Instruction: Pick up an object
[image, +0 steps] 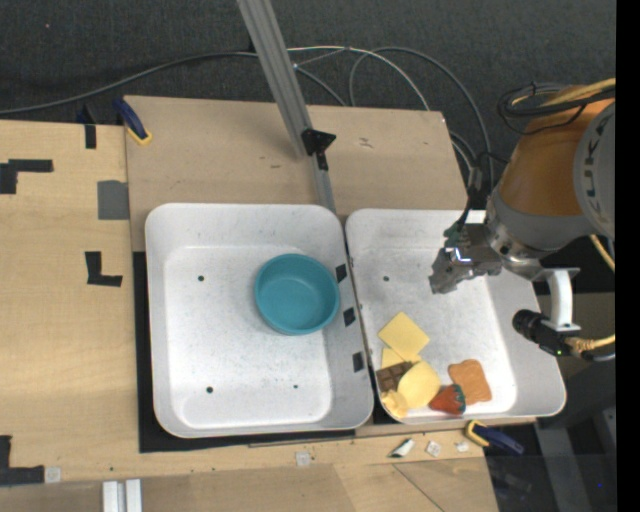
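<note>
In the right bin (400, 235), several small food-like pieces lie at the near end: a yellow square (404, 335), a second yellow piece (419, 384), a brown piece (393, 375), an orange-brown slab (471, 378) and a red piece (447, 401). My gripper (449, 272) hangs over the middle of that bin, above and to the right of the yellow square, apart from all the pieces. Nothing shows between its fingers. A blue bowl (295, 292) stands upright in the left bin (180, 300).
A grey pole (283, 75) slants down from the top to the bins' far edge. Cables (400, 70) loop across the dark floor behind the bench. Small clips (418, 447) lie on the wooden bench in front of the right bin.
</note>
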